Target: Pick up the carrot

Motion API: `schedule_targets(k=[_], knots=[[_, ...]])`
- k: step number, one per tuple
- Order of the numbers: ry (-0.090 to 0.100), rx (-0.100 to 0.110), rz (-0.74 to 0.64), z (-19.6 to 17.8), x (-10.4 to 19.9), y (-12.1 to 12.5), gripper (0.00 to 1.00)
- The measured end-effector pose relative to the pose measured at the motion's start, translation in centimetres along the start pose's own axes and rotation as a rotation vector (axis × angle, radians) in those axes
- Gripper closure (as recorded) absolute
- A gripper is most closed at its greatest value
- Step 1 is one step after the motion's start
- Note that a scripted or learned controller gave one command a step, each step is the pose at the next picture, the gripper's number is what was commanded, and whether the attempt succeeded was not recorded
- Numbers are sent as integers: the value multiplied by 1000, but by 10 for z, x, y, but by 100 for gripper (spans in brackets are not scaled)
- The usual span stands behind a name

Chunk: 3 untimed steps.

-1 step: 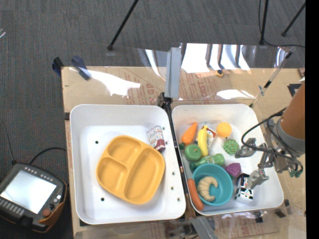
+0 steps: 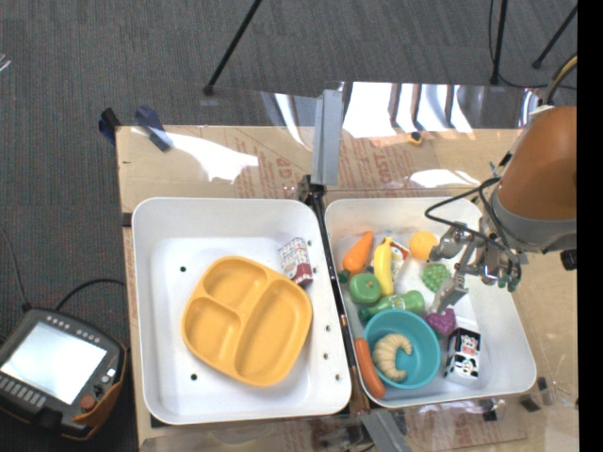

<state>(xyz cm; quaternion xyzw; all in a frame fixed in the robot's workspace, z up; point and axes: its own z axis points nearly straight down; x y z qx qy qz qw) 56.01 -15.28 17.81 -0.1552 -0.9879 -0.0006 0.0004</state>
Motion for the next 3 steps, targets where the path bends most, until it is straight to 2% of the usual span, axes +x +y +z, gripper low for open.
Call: schedule_targets(k=[1,2,3], knots=[[-15,-1,-82,85,-54,28,0],[-27,-2,-87,71,-57,31,100],[-25,-2,-88,72,-57,32,0]])
